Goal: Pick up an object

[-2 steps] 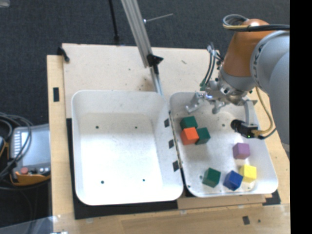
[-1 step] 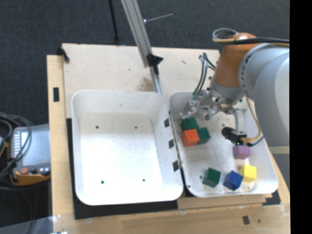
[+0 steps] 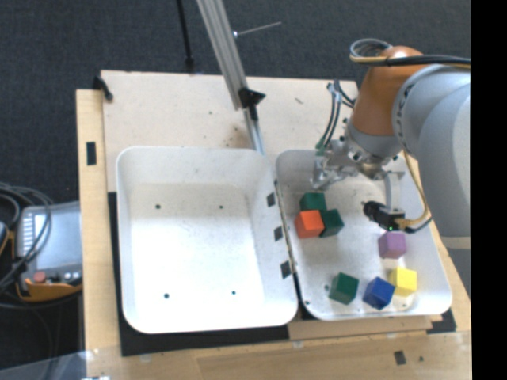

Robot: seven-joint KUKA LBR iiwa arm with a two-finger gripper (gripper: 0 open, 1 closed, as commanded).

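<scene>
The claw (image 3: 326, 172) hangs over the far edge of the right bin (image 3: 440, 279), above the bin floor — whether it is open or closed I cannot tell. Just nearer than it, by the bin's left wall, an orange cube (image 3: 310, 223) touches two dark green blocks (image 3: 323, 212). A purple cube (image 3: 392, 245) lies toward the right side. Along the near edge sit a green cube (image 3: 344, 287), a blue cube (image 3: 379, 292) and a yellow cube (image 3: 404, 279) — the last two touching. The left bin (image 3: 131, 212) stands alongside on the surface (image 3: 158, 101).
</scene>
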